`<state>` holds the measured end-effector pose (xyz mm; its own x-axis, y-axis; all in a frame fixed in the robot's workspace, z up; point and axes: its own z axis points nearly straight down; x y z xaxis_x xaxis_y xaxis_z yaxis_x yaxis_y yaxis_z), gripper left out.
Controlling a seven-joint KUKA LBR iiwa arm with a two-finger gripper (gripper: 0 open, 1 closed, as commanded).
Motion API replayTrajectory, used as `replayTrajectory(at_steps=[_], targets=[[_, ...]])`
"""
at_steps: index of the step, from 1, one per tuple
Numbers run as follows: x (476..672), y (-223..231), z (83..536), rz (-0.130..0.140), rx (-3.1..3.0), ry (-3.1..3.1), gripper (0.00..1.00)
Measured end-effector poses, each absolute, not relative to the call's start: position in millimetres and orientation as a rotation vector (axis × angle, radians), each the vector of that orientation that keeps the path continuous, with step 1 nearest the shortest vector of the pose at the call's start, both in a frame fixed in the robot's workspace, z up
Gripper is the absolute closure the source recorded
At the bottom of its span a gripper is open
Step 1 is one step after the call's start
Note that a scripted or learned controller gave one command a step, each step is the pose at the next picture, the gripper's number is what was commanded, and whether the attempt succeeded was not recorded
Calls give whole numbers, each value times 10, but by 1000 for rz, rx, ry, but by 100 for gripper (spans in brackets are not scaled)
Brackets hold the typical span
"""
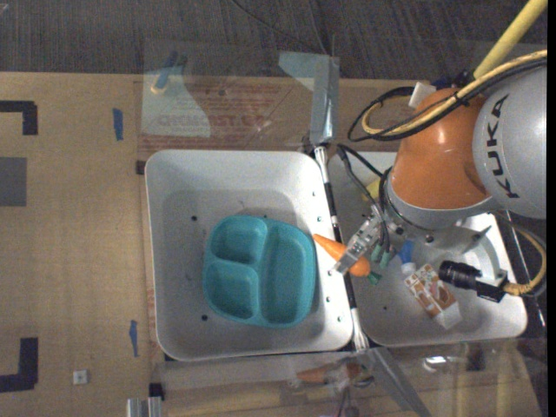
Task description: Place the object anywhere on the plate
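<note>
Gripper (354,257) is seen over the divide between the two bins, reaching down from the arm (452,159) that enters from the right edge of the bench. Its metal fingers (358,248) are pinched on the carrot (334,252), which is held between them with its pointed orange tip aimed toward the left bin and its green top (375,268) toward the right bin. The carrot is lifted across the shared rim of the bins, just beside the right edge of the plate (259,270) but apart from it.

The plate is teal, with three compartments, and lies in the left bin (178,198), toward that bin's front right corner. Nothing is seen resting in its compartments.

In the right bin (504,315), near its front edge, a small carton (432,292) with a brown and white label lies tilted, and a blue-capped item (407,254) lies just beside it; what that item is cannot be told. Much of the right bin is hidden under the arm's orange band and grey wrist. Black and yellow cables (408,111) are looped around the arm near the bin's back edge.

On the bench (69,259), behind the left bin, a clear taped sheet (226,102) is laid flat.
</note>
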<state>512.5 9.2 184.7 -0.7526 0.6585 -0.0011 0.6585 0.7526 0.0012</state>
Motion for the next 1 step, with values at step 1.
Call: replayTrajectory(at_steps=[1], targets=[[5125,92,1849,1,1104,2939,0]])
